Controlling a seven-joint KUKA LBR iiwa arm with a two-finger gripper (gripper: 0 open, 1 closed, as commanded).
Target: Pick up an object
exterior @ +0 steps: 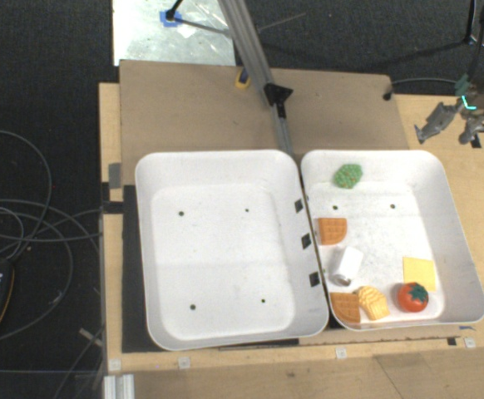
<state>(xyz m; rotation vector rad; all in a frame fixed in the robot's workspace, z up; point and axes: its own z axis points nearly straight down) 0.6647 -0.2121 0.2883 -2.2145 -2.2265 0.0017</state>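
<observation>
Green, knobbly toy vegetable [348, 175] lay down-left of the two-finger gripper [451, 128], whose prongs hung spread wide, holding nothing.

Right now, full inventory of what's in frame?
bins: 2, white, side by side on the bench
broccoli-like piece: 1, green, far end of the right bin
waffle-like pieces: 2, orange, along the right bin's left wall
block: 1, white, right bin, between the two waffles
corn-like piece: 1, yellow-orange, near edge of the right bin
square: 1, yellow, right bin near its right wall
tomato-like piece: 1, red, just in front of the yellow square
end effector: 1, grey, above the bench beyond the right bin's far right corner
</observation>
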